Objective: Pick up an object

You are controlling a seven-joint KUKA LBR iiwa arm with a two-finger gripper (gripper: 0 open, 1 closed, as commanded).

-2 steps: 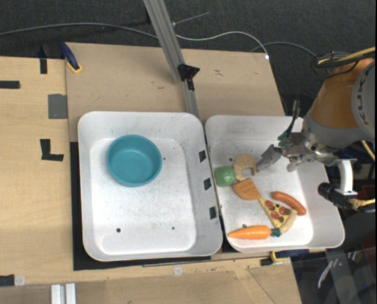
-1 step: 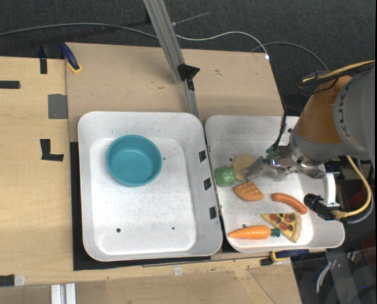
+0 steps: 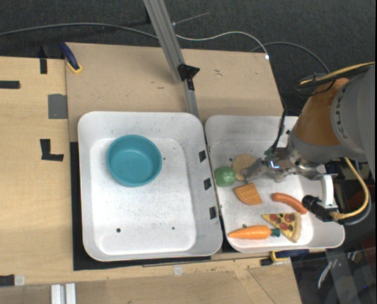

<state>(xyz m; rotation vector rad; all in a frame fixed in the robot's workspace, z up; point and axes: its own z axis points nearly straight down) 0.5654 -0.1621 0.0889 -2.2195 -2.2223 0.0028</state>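
My gripper (image 3: 257,168) is low in the right bin (image 3: 239,129), reaching in from the right. Its tip is against the right side of a tan round piece (image 3: 241,163). A green ball (image 3: 225,176) lies just left of that, by the bin's left wall. An orange-brown wedge (image 3: 248,195) lies just below the gripper. Further toward the front are a red sausage (image 3: 290,202), a pizza slice (image 3: 283,223) and a carrot (image 3: 250,233). Nothing is visibly lifted off the bin floor.
The left bin (image 3: 87,126) holds a blue bowl (image 3: 134,160) in its upper half. A slanted metal pole (image 3: 169,38) runs down to the gap between the bins at the back. The grey and orange arm (image 3: 324,125) overhangs the right bin's right side.
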